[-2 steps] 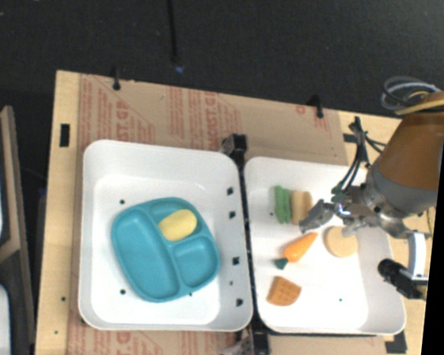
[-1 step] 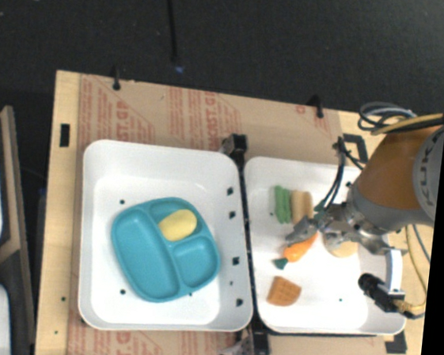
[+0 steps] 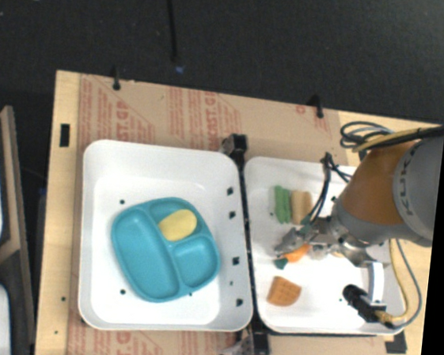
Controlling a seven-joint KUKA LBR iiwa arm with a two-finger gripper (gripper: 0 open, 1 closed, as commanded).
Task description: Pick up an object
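Camera view: left bin [image 3: 100,199] holds a blue divided plate [image 3: 149,260] with a yellow lump [image 3: 177,224] in its upper section. Right bin [image 3: 309,322], right of centre: arm [image 3: 380,191] reaches in; gripper [image 3: 298,245] low over an orange-and-teal piece [image 3: 292,256], finger state cannot be told. Green block [image 3: 283,204] and tan block [image 3: 301,206] above it, orange wedge [image 3: 284,291] below.

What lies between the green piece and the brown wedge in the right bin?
In the camera view, the gripper and a small orange piece lie between the green piece and the brown wedge.
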